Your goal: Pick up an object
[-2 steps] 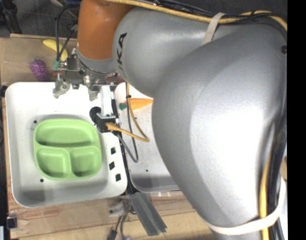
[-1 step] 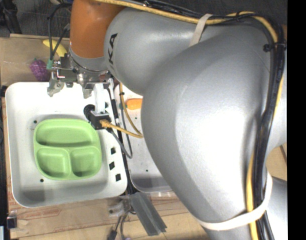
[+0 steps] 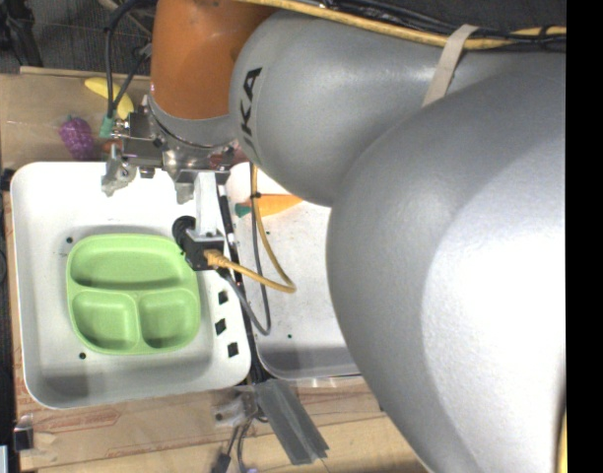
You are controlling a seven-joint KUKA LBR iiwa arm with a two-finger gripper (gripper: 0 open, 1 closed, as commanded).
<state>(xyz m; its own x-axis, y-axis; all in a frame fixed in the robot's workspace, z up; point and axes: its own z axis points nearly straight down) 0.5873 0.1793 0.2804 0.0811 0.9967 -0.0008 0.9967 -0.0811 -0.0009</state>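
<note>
Pincer (image 3: 147, 168) above green tray (image 3: 134, 299)

The grey arm (image 3: 449, 215) covers most of the right bin (image 3: 301, 264), leaving bare only a strip of its floor beside the left bin (image 3: 45, 225). An orange object (image 3: 277, 204) and a white one (image 3: 239, 180) at that strip's far end are half hidden under the arm, too little showing to identify. The end effector (image 3: 149, 170), above the left bin's far rim, is too cluttered with brackets to read. A yellow object (image 3: 109, 92) beyond that rim sits partly behind cables
</note>
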